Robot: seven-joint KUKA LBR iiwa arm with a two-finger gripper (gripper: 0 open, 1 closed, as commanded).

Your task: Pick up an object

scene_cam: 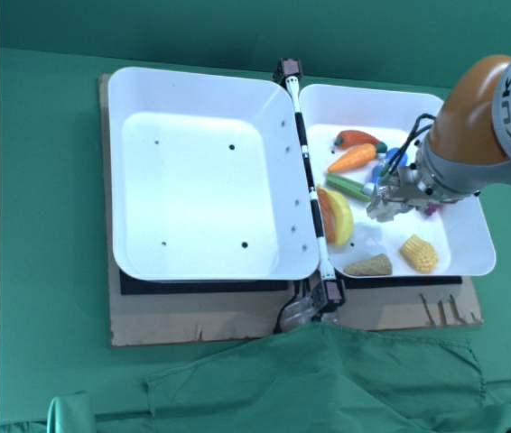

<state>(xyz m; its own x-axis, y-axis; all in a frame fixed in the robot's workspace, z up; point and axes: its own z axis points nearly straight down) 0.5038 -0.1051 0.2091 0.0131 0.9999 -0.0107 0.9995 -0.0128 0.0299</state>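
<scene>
The bench (48, 197) is covered in green cloth, with a flat sheet of brown cardboard (183, 330) lying on it under both bins. A rumpled fold of the same green cloth (328, 382) is bunched along the near edge.

The left bin (203, 174) is the bigger-looking of the two from here, a shallow white tray with a few small dark holes in its floor. The right bin (472, 242) sits just beside it, the two rims touching along a black-and-white strip (305, 165) that runs between them.

The arm (495, 120) comes in from the right, grey with its orange band, reaching low over the right bin. Its gripper (384, 201) hangs near the middle of that bin, just beside the green vegetable; whether the jaws are released or clenched I cannot tell from this angle, and nothing is plainly seen between them.

The things to pick all lie in the right bin. A yellow and orange fruit slice (337, 216) rests against the left wall. An orange carrot (353, 158) lies near the back, with a red pepper (357, 138) just behind it. A green vegetable (346, 186) lies between carrot and fruit. At the front are a yellow corn cob (419, 253) and a tan wedge (369, 265), close together. Something blue (393, 159) and something purple (431, 209) peek out beside the wrist.
</scene>
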